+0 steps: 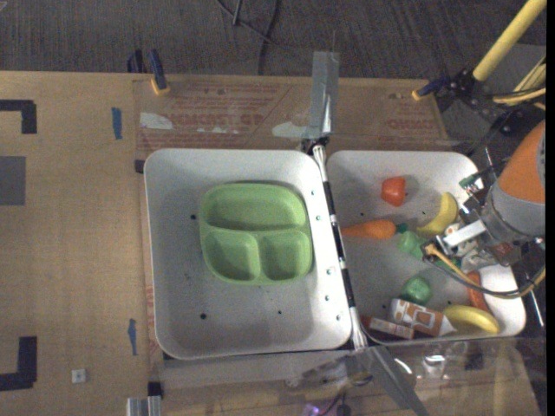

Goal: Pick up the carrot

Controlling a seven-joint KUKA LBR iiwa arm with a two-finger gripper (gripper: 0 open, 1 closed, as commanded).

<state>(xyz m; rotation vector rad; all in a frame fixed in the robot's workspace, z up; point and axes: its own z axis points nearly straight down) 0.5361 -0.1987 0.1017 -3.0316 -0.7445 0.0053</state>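
The carrot (pixel 368 230) is orange with a small green top and lies flat near the left wall of the right bin (pixel 368 167), pointing left. My gripper (pixel 458 243) hangs over the right half of that bin, below the grey wrist with its orange band (pixel 526 178). It sits well to the right of the carrot, apart from it, with a green piece (pixel 411 243) between them. The gripper's tips are lost among cables and toys.
The right bin also holds a red-orange pepper (pixel 394 191), a yellow fruit (pixel 442 214), a green item (pixel 417 289), a carton (pixel 417 316) and a banana (pixel 471 321). A green divided plate (pixel 256 233) lies in the left bin (pixel 173 258).
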